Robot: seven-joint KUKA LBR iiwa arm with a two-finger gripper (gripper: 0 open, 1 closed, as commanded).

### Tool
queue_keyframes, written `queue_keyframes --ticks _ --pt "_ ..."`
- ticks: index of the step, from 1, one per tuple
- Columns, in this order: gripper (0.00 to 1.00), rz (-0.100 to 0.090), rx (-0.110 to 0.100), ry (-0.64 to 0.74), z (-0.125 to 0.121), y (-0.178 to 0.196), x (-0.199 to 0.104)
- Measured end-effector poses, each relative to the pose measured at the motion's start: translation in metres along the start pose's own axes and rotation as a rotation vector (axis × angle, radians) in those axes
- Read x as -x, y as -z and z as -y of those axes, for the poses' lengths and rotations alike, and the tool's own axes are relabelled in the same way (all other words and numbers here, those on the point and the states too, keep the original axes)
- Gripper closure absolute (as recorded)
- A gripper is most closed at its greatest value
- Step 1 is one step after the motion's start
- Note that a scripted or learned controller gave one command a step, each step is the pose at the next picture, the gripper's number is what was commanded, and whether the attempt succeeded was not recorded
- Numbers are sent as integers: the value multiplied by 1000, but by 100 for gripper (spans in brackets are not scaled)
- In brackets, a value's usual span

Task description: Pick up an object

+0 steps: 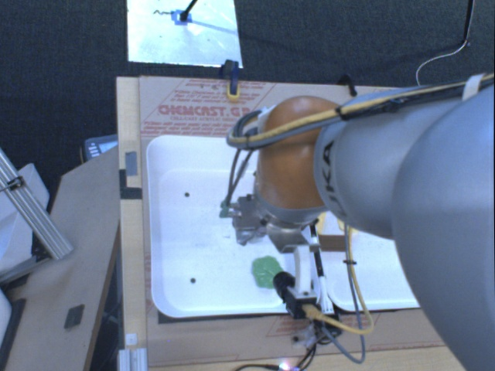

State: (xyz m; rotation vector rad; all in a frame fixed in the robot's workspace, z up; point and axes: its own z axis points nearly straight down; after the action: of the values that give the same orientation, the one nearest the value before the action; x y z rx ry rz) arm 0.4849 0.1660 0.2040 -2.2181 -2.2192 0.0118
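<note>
A black cloth backdrop (pixel 62 45) hung behind the bench (pixel 93 230), whose pale brown top carried a cardboard sheet (pixel 193 107) printed in red. On that sheet lay two white bins: the left bin (pixel 178 207) showed most of its floor, while the right bin (pixel 379 277) was largely covered by the arm (pixel 402 176). One grey arm reached in from the right, its orange band (pixel 290 157) above the left bin. One square reflective panel (pixel 182 22) stood at the back. The pincer (pixel 246 224) hung low over the left bin's floor; whether it was open or closed could not be told. One green object (pixel 265 271) lay on the left bin's floor near its front right corner, just beside the pincer.
</note>
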Motion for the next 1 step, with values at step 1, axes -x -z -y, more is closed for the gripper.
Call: queue_keyframes --ticks 1 --pt "100 -4 18 -3 -3 87 38"
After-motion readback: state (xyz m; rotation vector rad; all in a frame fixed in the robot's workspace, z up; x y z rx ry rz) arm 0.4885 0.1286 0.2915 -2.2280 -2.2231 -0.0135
